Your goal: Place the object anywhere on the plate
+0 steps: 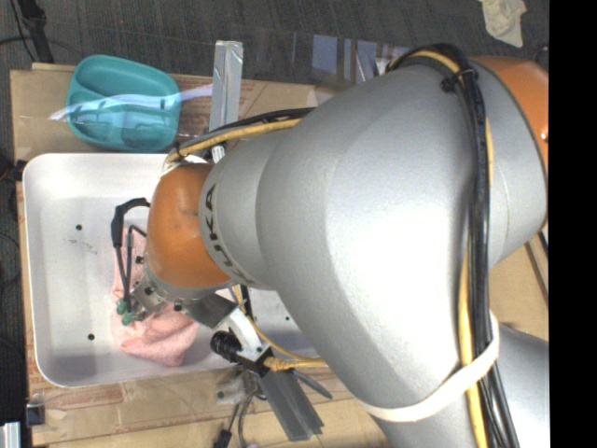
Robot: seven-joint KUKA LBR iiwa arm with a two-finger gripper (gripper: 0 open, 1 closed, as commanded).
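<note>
The grey arm fills most of the camera view, and its orange band [187,227] hangs over the left white bin [56,250]. Below the band, the gripper [131,308] sits low at the bin's floor, right against a pink plate [160,339] in the bin's near half. A small green object [125,314] shows at the gripper's tip, touching the plate's left edge. The wrist hides the plate's upper part and much of the gripper.
A teal plastic container [121,103] lies on the bench behind the left bin. A metal upright [224,87] stands at the bin's far edge. Black cables [119,222] loop beside the wrist. A crumpled cloth [500,12] lies on the floor at top right.
</note>
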